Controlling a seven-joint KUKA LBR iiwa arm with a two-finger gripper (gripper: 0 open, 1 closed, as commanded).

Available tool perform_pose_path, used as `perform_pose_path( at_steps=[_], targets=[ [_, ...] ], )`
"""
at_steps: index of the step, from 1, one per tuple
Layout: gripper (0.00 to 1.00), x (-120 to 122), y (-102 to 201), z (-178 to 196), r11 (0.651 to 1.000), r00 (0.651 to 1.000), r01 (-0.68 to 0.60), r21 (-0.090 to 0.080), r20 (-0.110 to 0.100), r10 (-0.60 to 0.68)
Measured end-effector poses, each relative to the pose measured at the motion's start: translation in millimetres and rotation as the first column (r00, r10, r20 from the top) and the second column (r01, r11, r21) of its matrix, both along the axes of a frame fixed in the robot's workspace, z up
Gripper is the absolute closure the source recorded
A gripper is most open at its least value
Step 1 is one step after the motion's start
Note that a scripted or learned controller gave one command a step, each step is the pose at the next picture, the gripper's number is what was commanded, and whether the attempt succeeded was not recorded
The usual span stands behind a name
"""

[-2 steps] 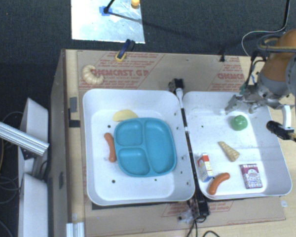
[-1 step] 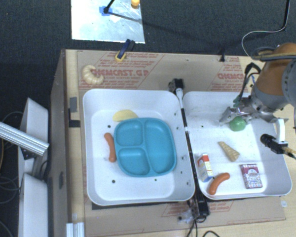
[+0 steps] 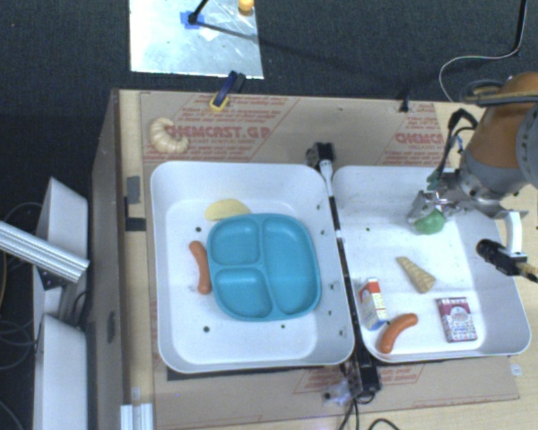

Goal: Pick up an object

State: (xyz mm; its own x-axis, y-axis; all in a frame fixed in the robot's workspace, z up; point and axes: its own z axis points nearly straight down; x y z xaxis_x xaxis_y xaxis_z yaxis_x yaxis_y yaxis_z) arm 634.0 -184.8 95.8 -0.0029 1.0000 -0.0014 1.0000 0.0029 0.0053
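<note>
Camera view: pincer [image 3: 428, 210] touches green object [image 3: 429, 223], cone [image 3: 417, 274] near.

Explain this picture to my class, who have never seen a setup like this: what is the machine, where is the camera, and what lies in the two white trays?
The camera is fixed above a bench and looks down at a slant. The grey and orange machine at the right is a robot arm; its grasping end is the gripper. Its job is to pick up an object.

The left bin holds a blue divided plate, a toy sausage beside the plate, and a yellow piece behind it.

The right bin holds a green object right at the gripper, a tan wedge, a small bottle, another sausage and a red packet.

Whether the gripper grasps the green object cannot be told from here.
</note>
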Motion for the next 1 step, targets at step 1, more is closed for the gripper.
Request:
perform_pose_path(
  at_steps=[1],
  targets=[
    [1.00, -19.2, 91.5, 39.8, 1.000, 1.000, -0.001, 0.002, -0.002, 0.001]
  ],
)
